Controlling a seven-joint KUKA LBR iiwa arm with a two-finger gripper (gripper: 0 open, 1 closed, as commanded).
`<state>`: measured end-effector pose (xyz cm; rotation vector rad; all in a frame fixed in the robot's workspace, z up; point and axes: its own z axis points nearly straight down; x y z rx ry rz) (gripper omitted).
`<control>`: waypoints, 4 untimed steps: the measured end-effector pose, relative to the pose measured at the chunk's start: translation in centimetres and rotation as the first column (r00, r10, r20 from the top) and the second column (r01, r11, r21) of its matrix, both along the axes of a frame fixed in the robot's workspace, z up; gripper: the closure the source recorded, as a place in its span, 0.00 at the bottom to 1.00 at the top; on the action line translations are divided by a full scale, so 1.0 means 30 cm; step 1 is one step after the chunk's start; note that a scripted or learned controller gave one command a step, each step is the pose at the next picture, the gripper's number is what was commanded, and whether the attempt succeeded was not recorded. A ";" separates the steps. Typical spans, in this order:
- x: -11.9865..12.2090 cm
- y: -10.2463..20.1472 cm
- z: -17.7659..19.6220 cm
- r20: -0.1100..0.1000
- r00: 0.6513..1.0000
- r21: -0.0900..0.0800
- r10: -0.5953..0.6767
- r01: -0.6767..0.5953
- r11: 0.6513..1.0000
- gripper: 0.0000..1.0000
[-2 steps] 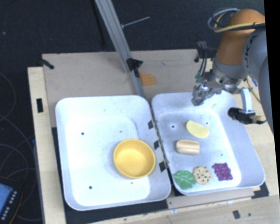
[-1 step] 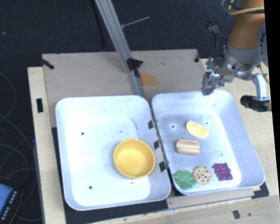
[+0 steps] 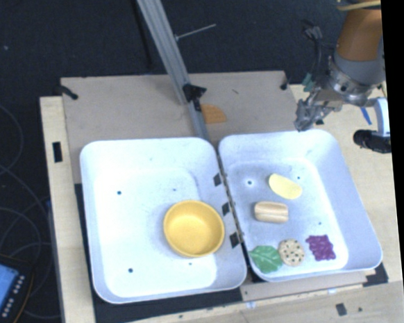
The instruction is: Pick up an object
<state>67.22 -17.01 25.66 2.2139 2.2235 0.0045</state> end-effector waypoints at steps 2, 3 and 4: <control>-0.069 0.316 -0.023 -0.004 1.000 0.002 0.002 -0.002 1.000 1.00; -0.115 0.480 -0.052 -0.005 1.000 0.002 0.002 -0.002 1.000 1.00; -0.143 0.626 -0.060 -0.005 1.000 0.002 0.003 -0.003 1.000 1.00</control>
